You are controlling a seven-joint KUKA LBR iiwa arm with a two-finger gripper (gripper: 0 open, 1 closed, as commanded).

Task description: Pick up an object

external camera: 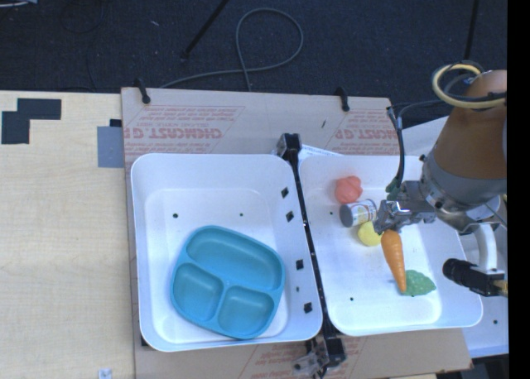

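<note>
Hovering: pincer (389, 218) | carrot (395, 260) just below, touching tip | yellow obj (368, 235) beside

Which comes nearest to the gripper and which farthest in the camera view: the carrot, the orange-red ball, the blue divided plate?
1. Carrot, right bin, its top just below the gripper.
2. Orange-red ball, right bin, up and left of the gripper.
3. Blue divided plate, left bin, across the divider.

The scene is evenly and brightly lit from above. Mild glare is seen on the white bins (157, 203); shadows are kept soft. Fine detail is slightly blurred, and the floor (248, 21) is rendered dark.
</note>
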